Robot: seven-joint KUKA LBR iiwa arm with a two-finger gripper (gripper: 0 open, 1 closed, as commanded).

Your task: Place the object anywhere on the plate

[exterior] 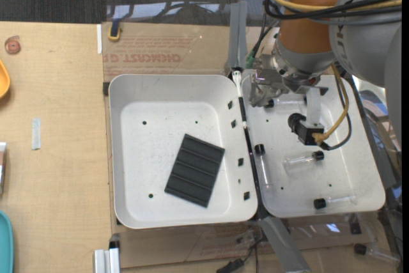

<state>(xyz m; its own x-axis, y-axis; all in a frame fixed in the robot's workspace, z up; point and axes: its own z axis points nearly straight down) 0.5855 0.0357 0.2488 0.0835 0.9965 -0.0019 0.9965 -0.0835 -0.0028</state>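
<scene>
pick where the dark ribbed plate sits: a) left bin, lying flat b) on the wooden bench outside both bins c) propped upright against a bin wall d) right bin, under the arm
a: the dark ribbed plate lies flat on the floor of the left bin, apart from its walls, while the arm works over the right bin.

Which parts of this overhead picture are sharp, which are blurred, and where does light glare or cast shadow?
Camera view: the dark ribbed rectangular plate in the left white bin is sharp, lit evenly, with hardly any shadow; the orange band and grey arm near the lens are soft; the small clear plastic tubes in the right white bin glint faintly.
</scene>
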